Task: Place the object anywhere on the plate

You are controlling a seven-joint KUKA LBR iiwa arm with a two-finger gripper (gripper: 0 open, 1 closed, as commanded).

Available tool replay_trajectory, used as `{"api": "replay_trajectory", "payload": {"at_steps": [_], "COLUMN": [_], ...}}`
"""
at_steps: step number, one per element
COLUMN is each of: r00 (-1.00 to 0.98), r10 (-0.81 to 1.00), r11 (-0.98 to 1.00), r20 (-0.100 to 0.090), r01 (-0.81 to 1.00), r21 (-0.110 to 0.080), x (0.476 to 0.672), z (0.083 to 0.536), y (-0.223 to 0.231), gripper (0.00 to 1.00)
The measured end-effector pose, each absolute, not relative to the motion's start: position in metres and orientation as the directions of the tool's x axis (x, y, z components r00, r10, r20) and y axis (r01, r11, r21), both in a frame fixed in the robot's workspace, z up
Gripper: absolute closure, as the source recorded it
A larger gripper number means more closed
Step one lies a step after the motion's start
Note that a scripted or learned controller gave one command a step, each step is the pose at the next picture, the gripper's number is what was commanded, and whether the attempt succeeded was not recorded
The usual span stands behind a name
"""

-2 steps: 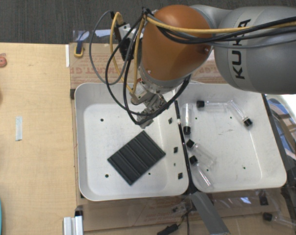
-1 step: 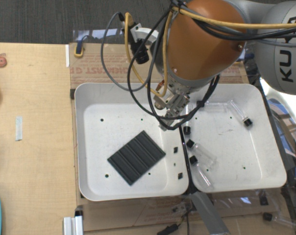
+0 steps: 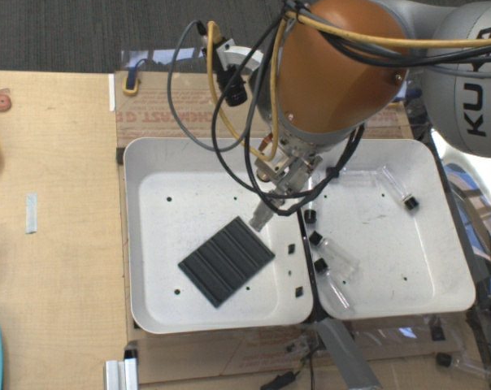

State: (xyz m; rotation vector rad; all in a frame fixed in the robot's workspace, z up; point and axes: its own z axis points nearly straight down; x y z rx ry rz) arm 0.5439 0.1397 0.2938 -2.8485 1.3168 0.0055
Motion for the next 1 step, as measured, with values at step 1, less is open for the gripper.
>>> {"api": "replay_trajectory", "payload": {"at_steps": [1], "r00": [0.643], "r10": [-0.766], "r11": [-0.643], "r20": [-0.01], "r01": [-0.766], "r21": [-0.003], "x": [0.5447], "z": [0.3016], "y": [0.1397], "gripper": [1.0]}}
